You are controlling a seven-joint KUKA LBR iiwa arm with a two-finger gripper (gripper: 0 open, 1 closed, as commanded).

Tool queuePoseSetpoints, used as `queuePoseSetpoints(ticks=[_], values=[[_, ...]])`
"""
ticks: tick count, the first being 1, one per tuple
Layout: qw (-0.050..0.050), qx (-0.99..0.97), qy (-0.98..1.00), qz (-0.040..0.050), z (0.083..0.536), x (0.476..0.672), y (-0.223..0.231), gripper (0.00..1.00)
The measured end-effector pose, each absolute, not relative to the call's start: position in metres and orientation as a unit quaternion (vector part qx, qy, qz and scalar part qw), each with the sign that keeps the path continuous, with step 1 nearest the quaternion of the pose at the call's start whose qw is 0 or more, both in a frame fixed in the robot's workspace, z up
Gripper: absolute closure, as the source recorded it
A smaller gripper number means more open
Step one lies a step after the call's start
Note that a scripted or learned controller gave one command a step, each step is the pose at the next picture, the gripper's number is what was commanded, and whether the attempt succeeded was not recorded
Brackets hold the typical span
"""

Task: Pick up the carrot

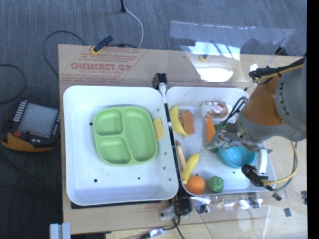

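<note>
one green divided plate (pixel 123 135) sits in the left bin (pixel 79 183). in the right bin (pixel 234 188) lie two bananas, one upper (pixel 175 121) and one lower (pixel 190 165), one orange (pixel 196 184), one broccoli (pixel 216 183), one blue bowl (pixel 236 156) and one carrot (pixel 211 129). the carrot lies upright in the view, just left of the gripper (pixel 220 139), seemingly touching it; whether its fingers are apart or together i cannot tell.
</note>
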State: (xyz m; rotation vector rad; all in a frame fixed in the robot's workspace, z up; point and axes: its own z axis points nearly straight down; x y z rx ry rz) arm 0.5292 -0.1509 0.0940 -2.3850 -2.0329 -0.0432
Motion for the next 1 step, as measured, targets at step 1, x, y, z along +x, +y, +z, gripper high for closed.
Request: queuePoseSetpoints(ticks=[1], values=[[0.001,-0.806,-0.592,-0.0011,0.1851,0.5369,-0.0643,1.0]])
